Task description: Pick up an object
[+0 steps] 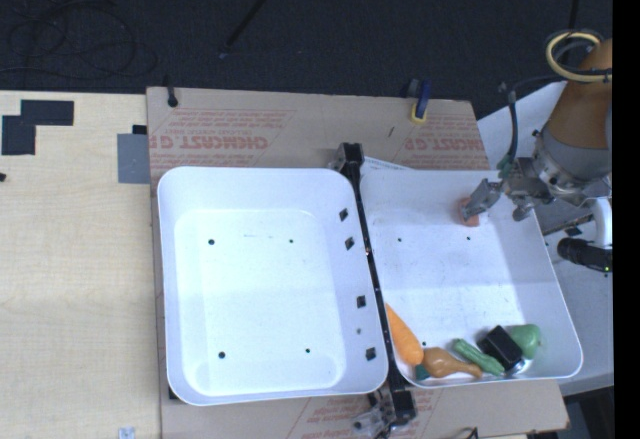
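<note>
My gripper (501, 201) hangs over the far right part of the right bin (440, 267), open, with its two grey fingers spread apart. A small orange-pink object (470, 217) lies on the bin floor just left of the left fingertip, outside the gap between the fingers. Along the bin's near edge lie an orange carrot-like piece (402, 333), a tan piece (445, 361), a green pod-shaped piece (476, 356), a black block (500, 347) and a green round piece (524, 336). All of these are well apart from the gripper.
The left bin (260, 282) sits beside the right one, with a black clip strip (362, 257) running between them. Both rest on a cardboard sheet (300, 127). The arm's orange band (585, 107) rises at the right edge, with cables beside it.
</note>
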You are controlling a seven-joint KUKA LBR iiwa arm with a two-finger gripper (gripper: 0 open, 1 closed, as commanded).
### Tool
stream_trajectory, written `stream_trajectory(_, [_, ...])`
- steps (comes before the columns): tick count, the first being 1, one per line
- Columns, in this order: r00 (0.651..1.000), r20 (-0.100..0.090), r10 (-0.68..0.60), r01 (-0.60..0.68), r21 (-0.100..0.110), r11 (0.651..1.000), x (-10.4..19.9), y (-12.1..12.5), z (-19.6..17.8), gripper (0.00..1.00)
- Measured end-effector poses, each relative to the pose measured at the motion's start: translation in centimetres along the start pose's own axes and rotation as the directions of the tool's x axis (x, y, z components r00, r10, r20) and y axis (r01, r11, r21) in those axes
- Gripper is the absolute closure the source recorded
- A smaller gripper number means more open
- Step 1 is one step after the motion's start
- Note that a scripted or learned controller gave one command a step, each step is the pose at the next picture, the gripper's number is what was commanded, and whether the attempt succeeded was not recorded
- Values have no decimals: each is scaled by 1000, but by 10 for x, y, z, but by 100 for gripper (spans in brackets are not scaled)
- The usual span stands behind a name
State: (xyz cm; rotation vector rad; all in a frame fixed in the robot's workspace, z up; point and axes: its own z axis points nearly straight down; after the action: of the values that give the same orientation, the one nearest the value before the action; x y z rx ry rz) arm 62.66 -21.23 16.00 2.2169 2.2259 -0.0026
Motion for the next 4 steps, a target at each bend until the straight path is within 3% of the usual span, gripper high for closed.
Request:
stream_trajectory(1, [1000,0,-1,1,-1,1000,-1,0,-10,100])
stream_trajectory(2, [1000,0,-1,1,0,1000,-1,0,-10,0])
stream_trajectory(3, [1000,1,-1,1,-1,1000,-2,0,-20,100])
stream_trajectory(4, [1000,2,-2,2,-3,1000,-3,0,-30,100])
